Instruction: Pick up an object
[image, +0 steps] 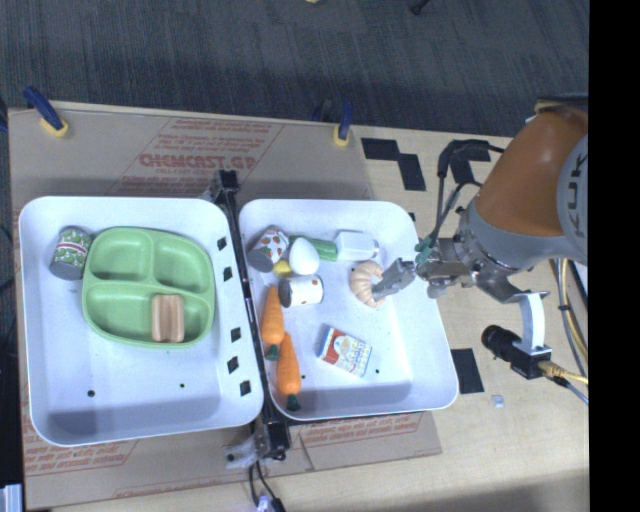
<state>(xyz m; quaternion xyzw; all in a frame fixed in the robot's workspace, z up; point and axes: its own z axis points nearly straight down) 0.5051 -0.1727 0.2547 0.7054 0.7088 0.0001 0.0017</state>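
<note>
Tan bench (520, 440) – printed cardboard sheet (200, 150) on it, two white bins (60, 420) atop – side by side

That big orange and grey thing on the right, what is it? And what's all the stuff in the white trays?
It is a robot arm, seen by a camera looking down from above the bench. At its end is a gripper, like a two-finger hand, reaching into the right bin next to a shrimp-like toy. I can't tell if it is grabbing it.

The right bin also holds two carrots, a white egg, a little cup, a small printed box and a green and white bottle.

The left bin holds a green divided plate with a tan piece of toy food in one compartment, and a small can beside the plate.
</note>
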